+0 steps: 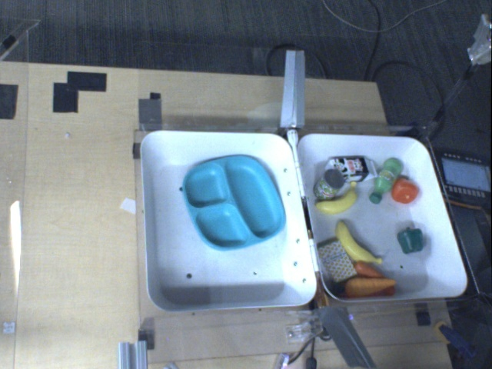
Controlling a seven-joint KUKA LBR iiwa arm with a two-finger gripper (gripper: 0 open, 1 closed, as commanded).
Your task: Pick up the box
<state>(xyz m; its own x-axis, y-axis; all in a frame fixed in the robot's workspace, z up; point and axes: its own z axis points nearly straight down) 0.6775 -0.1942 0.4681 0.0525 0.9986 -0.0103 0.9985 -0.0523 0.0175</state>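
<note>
A robotics lab, by the look of it; two shallow white bins (154, 229) sit side by side on a pale wooden surface (69, 206); a metal post (292, 91) rises just behind their shared edge; loose cable (369, 14) trails over dark carpet (154, 14) beyond the bins; black markers (77, 87), perhaps tape, lie left of them.

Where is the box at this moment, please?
The box lies in the right bin, at its lower left corner in the camera view, just below a banana and beside the carrot.
</note>
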